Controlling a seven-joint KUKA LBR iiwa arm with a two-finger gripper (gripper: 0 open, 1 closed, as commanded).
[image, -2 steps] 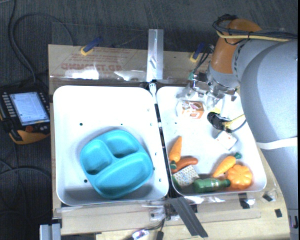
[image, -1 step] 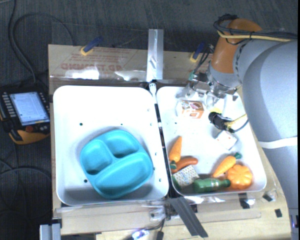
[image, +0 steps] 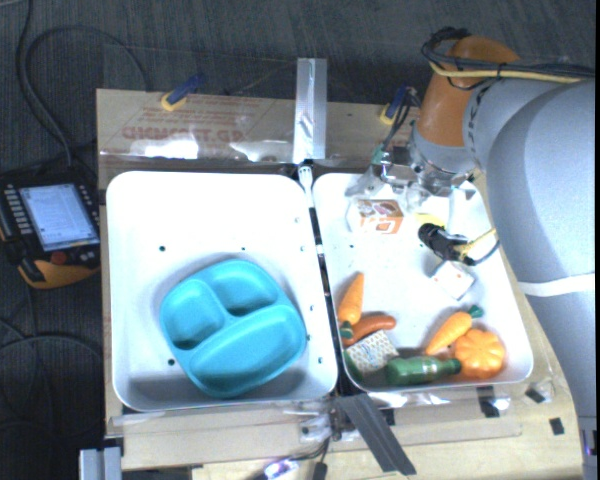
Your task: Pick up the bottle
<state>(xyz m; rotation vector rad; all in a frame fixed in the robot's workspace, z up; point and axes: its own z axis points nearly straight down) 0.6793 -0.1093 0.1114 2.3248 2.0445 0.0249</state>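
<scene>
A blue divided plate (image: 234, 322) sits in the left bin (image: 140, 218). In the right bin (image: 500, 298), the green bottle (image: 420, 370) lies untouched at the near wall among toy vegetables. The gripper (image: 412, 180) hovers at the far end, well apart; its grip cannot be made out, the wrist masking it.

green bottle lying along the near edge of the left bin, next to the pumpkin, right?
Not quite. The camera view shows the green bottle lying along the near edge of the right bin, not the left bin, which holds the blue divided plate. It does lie next to the pumpkin.
</scene>
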